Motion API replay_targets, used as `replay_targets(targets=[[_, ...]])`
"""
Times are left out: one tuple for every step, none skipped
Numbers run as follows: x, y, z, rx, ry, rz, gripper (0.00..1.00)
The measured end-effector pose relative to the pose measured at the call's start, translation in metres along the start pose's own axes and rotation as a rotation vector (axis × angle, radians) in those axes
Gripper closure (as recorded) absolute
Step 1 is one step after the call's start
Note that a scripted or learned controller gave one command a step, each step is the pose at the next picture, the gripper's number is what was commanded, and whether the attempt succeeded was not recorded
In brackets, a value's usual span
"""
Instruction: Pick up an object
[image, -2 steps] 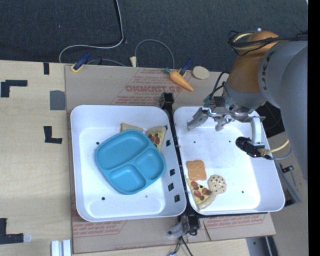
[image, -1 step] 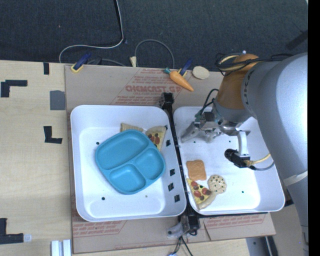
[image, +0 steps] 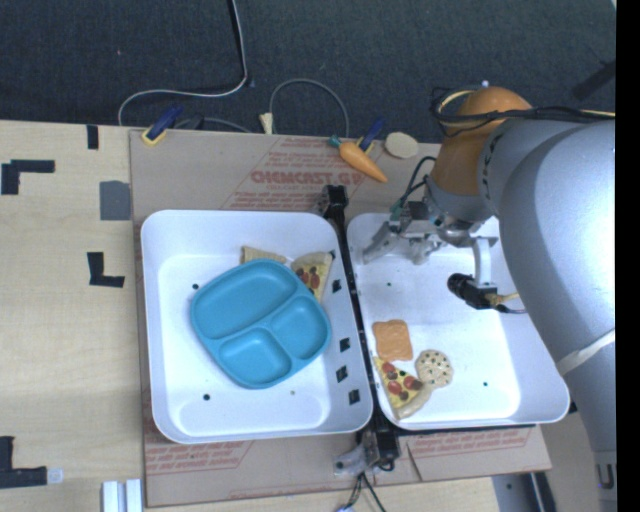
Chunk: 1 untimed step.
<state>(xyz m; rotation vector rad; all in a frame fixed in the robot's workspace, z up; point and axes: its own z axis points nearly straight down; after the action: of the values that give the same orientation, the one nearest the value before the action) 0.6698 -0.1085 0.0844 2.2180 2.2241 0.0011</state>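
Tool (image: 400, 240) hangs over right bin (image: 500, 400), near its 11 o'clock corner; finger state cannot tell, nothing visibly held. Toast slice (image: 392, 339), cookie (image: 434, 367), pizza slice (image: 403, 388) cluster at bin's 7 o'clock, apart from tool. Left bin (image: 165, 300) holds blue divided plate (image: 260, 322), second pizza slice (image: 314, 270) at plate's 1 o'clock. Toy carrot (image: 360, 160) on surface (image: 60, 320) at 12 o'clock beyond bins.

Blue tray (image: 262, 322) covers most of two flat pieces (image: 300, 263) at its back rim. Arm (image: 560, 210) hides right bin's (image: 500, 400) far corner, cut off at the right edge.
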Motion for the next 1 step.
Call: replay_targets(targets=[[0.0103,-0.0013,-0.0012,0.0,-0.005,0.001,0.0]])
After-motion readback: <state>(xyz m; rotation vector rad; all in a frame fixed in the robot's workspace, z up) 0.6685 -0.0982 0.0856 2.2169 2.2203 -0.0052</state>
